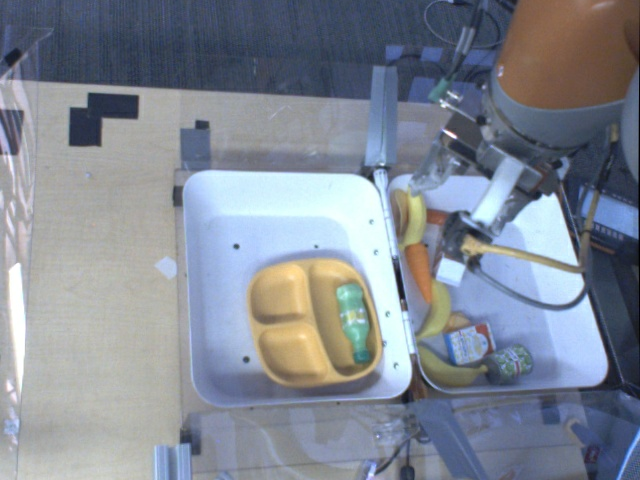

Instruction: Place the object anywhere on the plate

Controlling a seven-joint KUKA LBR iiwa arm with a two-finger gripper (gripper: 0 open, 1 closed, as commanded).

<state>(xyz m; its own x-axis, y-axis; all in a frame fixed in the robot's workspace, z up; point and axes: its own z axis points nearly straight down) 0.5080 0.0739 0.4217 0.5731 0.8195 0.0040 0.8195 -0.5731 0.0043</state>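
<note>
Bench [100, 268] of pale wood, seen from above, bearing two shallow white bins side by side. All places are given relative to the yellow plate [285, 303].

Far left of the plate, at the far corner of the bench, lie black tape marks [100, 118]. The left bin [230, 228] surrounds the plate, which sits on its floor toward the near right corner. The plate has three compartments: two on its left and one long one on its right. A green bottle [353, 323] with a pale label lies on its side in the long right compartment, lengthwise.

Right of the plate, past the bins' shared wall, is the right bin [560, 298]. Along the side nearest the plate it holds an upper banana [408, 218], an orange carrot [420, 268] and a lower banana [445, 368]. Farther right lie a small carton [467, 345] and a green-grey can [510, 363].

The gripper [432, 173] hangs above the far left part of the right bin, up and right of the plate, well apart from the bottle. Whether it is open or closed cannot be told.
</note>
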